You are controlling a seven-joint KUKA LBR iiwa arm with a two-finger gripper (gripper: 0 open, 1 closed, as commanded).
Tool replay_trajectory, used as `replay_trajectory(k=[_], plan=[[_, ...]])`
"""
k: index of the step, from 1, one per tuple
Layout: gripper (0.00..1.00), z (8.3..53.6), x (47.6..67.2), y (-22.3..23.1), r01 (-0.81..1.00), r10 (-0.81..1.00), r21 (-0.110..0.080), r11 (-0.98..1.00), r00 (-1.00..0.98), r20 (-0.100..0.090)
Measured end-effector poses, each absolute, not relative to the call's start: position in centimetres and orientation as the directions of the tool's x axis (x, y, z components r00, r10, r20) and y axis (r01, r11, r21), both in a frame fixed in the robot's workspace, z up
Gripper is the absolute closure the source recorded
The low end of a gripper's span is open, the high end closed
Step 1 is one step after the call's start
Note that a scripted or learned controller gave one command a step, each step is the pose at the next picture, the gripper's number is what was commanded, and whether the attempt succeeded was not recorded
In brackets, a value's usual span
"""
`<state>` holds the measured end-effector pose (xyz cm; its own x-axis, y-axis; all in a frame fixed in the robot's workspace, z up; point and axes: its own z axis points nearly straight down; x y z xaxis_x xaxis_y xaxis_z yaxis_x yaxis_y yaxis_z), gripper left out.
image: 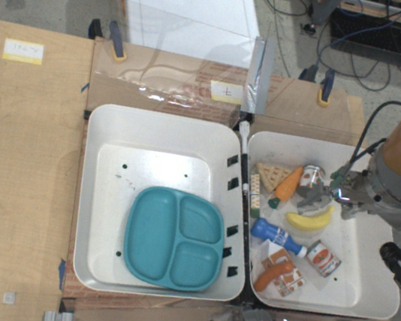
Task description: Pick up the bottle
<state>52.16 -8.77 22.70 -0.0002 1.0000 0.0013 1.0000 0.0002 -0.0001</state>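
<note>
1. The bottle (277, 237) is lying on its side in the right bin (360, 297), a blue body with a white cap end, roughly in the middle of the pile and angled across the bin floor. It's just beside the banana (307, 221) and right above the orange sausage-looking toy (273, 271).
2. The jaws (316, 194) are hovering over the upper part of that same bin, near a silvery can (310, 176) and the banana, so not over the bottle. I honestly can't tell if they're open or closed; it's a tangle of grey metal from this angle.
3. My guess is everything's dumped loose in the right bin as clutter to pick from, while the left bin (102, 178) has just a teal divided tray (173, 239) sitting flat, probably as a drop-off spot.
4. Also in the mix: a carrot (286, 184), a cracker-looking thing (270, 174), and a small red can (322, 259).
5. Writing: there's a yellowish label (24, 51) on the counter (10, 162) at left and a white tag (226, 91) behind the bins, both too small to read. The can labels aren't legible either.
</note>
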Motion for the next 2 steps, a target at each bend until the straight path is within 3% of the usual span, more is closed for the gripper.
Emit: replay_trajectory(k=[1,2], plan=[[0.00,11.0,51.0,-7.5,0.974,0.974,0.005,-0.226,0.226,-0.001],[0.00,9.1,46.6,-6.3,0.938,0.938,0.001,-0.347,0.347,-0.001]])
